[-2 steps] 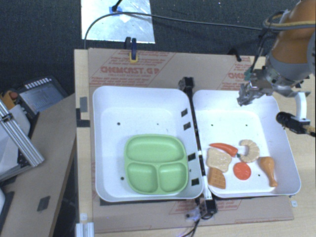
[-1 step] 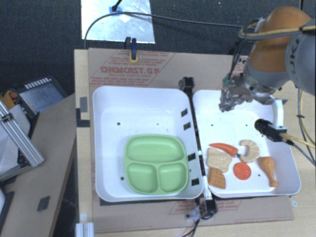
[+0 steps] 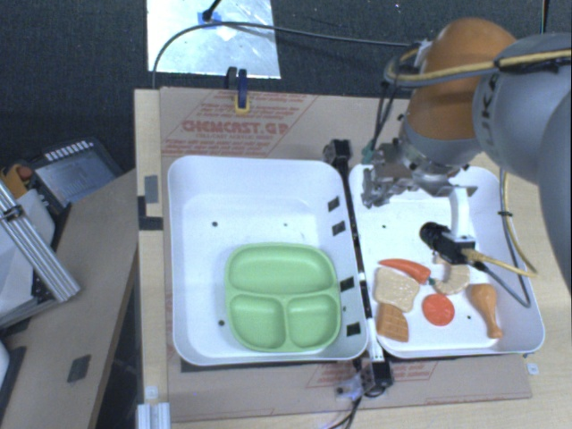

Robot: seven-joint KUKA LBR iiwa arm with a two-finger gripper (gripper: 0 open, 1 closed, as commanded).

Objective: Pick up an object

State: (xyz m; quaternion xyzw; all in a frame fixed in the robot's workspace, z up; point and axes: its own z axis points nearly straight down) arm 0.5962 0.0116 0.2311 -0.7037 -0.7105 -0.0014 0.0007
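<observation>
My gripper point(image 3: 377, 190) hangs over the far left corner of the right bin point(image 3: 518, 333), above bare bin floor. Toy foods lie in that bin's near half, apart from the gripper: a red pepper point(image 3: 404, 268), a pale bread slice point(image 3: 396, 289), a brown waffle piece point(image 3: 393, 323), a red round slice point(image 3: 438, 309), a beige round piece point(image 3: 453, 281) and a tan drumstick point(image 3: 485, 305). Nothing shows in the gripper.
The left bin point(image 3: 192, 239) holds a green divided plate point(image 3: 281, 295) in its near half. A black-clipped divider point(image 3: 350, 231) separates the two bins. Grey metal gear point(image 3: 36, 239) stands off the bench to the left.
</observation>
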